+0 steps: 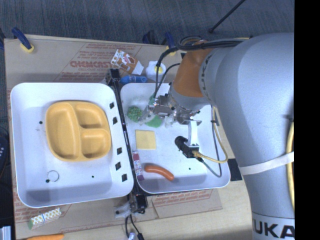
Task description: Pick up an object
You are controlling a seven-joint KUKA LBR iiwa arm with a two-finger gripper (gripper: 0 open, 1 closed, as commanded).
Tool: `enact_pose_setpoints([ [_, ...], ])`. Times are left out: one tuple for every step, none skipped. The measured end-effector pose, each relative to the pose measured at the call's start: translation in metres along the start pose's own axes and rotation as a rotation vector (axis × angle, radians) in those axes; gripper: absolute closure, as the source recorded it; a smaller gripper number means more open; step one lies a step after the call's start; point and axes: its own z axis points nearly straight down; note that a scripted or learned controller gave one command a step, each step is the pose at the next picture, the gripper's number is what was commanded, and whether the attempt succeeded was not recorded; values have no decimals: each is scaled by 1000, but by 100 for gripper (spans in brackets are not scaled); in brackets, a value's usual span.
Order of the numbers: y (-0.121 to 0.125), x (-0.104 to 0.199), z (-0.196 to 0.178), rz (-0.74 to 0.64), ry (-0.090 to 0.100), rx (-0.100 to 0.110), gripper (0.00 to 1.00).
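Brown printed cardboard (90,59) covers the bench under two shallow white bins set side by side, with grey carpet beyond the far edge. Nearest the camera in the right-hand white bin (215,176), a small orange sausage-shaped toy (159,172) lies close to the front wall, with bare floor to its right. Farther in, a flat pale-yellow square slice (146,139) lies alone, well clear of the walls. Beyond it a green bumpy broccoli-like toy (134,113) sits near the divider, just beside the gripper (161,112). The grey arm's wrist hides its fingers, so whether they are parted or closed cannot be told; a green patch under them is hard to identify. In the left-hand white bin (25,184), a yellow three-compartment plastic tray (77,130) leaves open floor along the front.
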Motion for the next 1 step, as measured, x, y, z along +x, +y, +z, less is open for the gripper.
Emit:
enact_pose_setpoints([
  [24, 7, 10, 357, -4, 12, 0],
])
